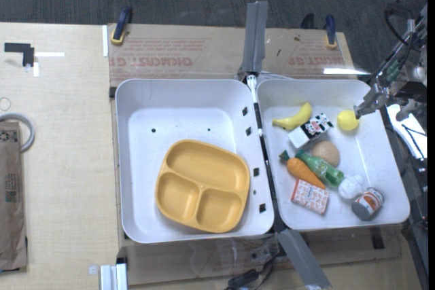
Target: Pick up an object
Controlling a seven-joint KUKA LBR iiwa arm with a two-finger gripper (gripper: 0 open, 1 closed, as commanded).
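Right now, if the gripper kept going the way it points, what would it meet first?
Most likely the lemon. The gripper sits at the right bin's far right edge, pointing down and left, and the lemon lies just past its tip. Its height above the bin is unclear from this single view, so it might pass over.

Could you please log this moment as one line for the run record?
pincer: at right bin's far edge | nearest: yellow ball | held: nothing seen | left bin: yellow tray

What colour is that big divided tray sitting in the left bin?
The three-compartment plastic tray is a plain mustard yellow, seen clearly in the overhead camera view.
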